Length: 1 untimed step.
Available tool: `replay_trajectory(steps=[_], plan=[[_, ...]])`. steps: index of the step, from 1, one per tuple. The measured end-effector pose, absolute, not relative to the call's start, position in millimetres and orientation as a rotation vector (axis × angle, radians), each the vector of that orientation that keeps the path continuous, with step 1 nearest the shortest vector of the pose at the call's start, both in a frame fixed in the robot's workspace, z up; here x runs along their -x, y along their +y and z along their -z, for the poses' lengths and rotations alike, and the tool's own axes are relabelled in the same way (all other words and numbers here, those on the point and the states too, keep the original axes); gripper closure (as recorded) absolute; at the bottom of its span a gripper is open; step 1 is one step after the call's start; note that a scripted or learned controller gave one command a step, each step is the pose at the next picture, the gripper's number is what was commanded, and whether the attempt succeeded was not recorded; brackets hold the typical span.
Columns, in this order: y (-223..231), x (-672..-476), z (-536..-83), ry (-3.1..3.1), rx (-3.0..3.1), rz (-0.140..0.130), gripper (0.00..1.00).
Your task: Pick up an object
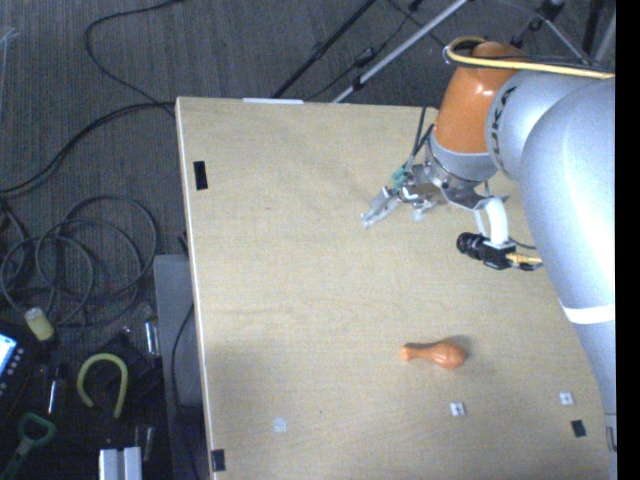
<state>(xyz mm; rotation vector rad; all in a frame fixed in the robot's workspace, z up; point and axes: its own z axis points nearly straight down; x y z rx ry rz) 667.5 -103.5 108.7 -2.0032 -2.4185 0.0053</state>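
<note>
Orange object point(436, 354) on tan board point(300, 298), claw point(378, 213) state unclear, cables point(80, 238) on grey carpet point(100, 58)

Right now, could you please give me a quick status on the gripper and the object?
Gripper above bare board, holding nothing seen. Orange object lying flat, apart from it, nearer the camera. Nothing between them.

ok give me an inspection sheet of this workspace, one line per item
surface: bare tan board with small black and white markers near its edges
job's things: one orange, pear-shaped object lying on its side, near the board's lower right
clutter: nothing seen on the board
grippers: gripper above the board's upper right, apart from the orange object; nothing seen in it
cables: black cables looped on the floor to the left; yellow cable over the arm
surroundings: grey carpet, stand legs at top, green-handled tool lower left
</note>
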Motion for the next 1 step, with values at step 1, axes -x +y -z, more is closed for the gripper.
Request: replay_trajectory(steps=[1], plan=[[-128.1,-668.0,-146.1,-2.113,2.326,-0.005,0.00]])
